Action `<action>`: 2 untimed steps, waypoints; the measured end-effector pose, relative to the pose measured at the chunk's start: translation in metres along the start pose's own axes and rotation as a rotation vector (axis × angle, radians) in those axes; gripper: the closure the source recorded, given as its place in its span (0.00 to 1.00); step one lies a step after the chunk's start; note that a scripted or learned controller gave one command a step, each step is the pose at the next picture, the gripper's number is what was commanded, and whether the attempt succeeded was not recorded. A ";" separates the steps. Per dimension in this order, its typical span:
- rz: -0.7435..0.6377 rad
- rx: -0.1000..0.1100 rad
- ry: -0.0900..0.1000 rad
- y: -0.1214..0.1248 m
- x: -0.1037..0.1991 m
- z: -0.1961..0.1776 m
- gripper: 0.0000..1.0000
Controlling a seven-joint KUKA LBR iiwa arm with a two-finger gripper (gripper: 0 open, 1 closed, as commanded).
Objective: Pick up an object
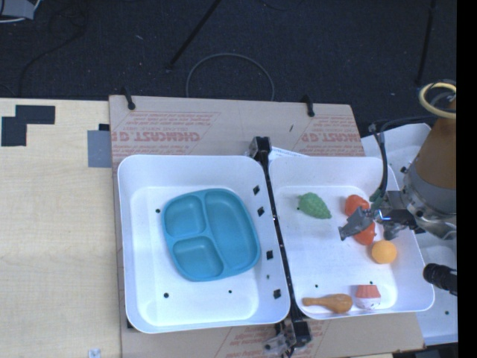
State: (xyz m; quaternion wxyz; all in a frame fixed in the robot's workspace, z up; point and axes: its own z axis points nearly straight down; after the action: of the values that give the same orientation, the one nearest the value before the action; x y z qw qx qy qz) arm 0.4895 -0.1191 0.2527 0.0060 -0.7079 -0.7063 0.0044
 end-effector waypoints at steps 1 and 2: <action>-0.002 -0.013 -0.002 0.002 0.000 -0.006 0.00; -0.002 -0.008 0.000 -0.004 -0.007 0.048 0.00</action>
State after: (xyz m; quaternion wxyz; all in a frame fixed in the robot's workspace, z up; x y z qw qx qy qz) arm 0.4844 -0.1265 0.2050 0.0033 -0.7071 -0.7071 0.0018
